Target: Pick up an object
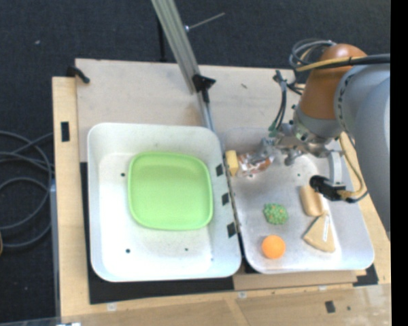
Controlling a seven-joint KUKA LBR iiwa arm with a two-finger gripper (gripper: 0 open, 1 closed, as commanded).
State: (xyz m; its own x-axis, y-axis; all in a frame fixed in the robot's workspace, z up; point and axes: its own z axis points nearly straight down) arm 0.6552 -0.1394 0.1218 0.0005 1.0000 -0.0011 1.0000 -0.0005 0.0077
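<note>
The two-finger gripper (258,160) sits low at the upper left of the right-hand shallow white bin (357,243), beside a small yellow block (232,163) at the bin's left wall. Whether it grips anything cannot be determined. Judged step: grasp attempt; next, a straight lift confirms capture.

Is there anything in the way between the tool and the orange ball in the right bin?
Nothing sits directly between them. The tool is at the right bin's upper left; the orange ball lies near the front, with a green lump just above it, close to that path.
</note>
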